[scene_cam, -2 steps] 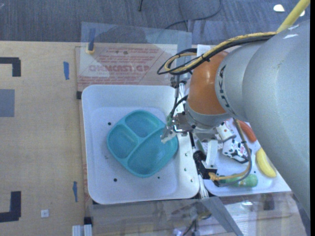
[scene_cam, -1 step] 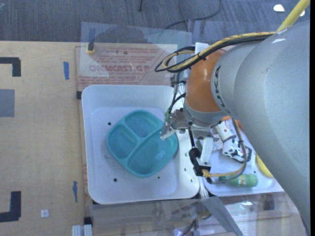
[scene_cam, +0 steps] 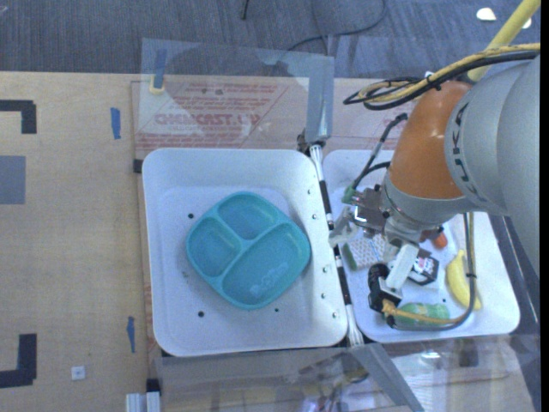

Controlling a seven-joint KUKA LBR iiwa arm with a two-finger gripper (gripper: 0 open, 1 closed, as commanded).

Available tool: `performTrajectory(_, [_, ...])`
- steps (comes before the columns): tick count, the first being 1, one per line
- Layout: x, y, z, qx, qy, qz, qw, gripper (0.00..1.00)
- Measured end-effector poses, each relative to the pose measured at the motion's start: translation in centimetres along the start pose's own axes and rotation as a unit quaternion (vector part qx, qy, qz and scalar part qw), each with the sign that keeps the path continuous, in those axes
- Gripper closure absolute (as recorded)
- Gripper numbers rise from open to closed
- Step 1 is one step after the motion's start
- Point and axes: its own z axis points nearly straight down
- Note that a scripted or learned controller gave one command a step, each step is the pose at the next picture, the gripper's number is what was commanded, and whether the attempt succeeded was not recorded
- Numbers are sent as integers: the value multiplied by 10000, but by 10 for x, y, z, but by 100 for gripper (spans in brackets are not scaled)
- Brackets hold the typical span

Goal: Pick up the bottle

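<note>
Camera view: bottle [scene_cam: 431, 311] near claw [scene_cam: 351, 227]

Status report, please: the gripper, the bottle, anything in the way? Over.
Gripper over right bin. Bottle not certain; green thing at bin's lower edge may be it. Banana close beside; arm covers much of bin.

One fixed camera is looking down at a slant from fairly near above the bench [scene_cam: 69, 230], framing the left bin [scene_cam: 163, 178] centrally and the right bin [scene_cam: 502, 316] at lower right.
</note>
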Motion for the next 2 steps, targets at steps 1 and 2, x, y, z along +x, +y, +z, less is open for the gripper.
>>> performTrajectory(1, [2, 10, 0, 4, -2, 956, 9954, 0])
performTrajectory(2, [2, 10, -7, 28, -18, 935, 9956, 100])
